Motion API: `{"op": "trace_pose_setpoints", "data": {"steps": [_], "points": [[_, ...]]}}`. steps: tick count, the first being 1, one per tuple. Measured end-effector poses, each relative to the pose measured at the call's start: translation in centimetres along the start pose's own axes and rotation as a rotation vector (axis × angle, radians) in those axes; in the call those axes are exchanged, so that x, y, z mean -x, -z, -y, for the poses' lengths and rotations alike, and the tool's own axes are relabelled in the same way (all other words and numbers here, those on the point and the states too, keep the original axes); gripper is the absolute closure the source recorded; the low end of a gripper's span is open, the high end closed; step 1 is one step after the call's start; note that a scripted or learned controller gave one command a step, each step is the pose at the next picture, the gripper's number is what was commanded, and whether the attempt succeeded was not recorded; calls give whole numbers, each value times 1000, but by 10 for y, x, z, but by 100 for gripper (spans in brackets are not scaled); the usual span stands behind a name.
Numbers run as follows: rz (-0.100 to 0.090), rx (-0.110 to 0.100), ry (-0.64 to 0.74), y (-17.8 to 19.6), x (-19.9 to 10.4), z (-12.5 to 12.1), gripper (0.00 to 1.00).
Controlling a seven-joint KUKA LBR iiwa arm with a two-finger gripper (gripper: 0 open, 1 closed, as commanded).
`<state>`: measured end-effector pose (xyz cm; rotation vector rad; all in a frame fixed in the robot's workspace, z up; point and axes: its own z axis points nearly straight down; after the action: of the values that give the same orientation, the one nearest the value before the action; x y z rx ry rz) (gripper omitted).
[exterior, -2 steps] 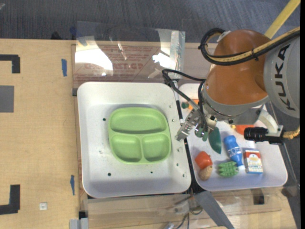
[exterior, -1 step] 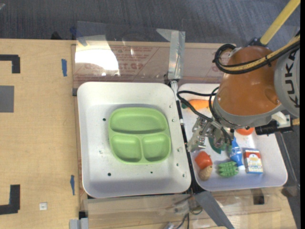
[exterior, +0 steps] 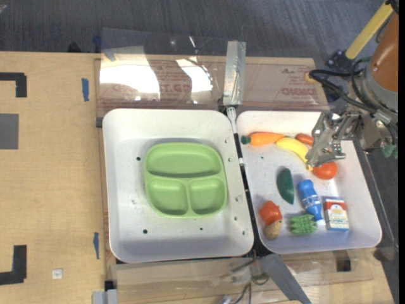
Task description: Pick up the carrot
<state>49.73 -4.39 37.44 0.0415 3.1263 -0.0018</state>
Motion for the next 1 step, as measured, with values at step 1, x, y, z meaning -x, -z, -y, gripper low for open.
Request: {"op": "trace_pose_setpoints", "data": {"steps": [1], "points": [[-17, 2, 8, -120, -19, 21, 100]]}}
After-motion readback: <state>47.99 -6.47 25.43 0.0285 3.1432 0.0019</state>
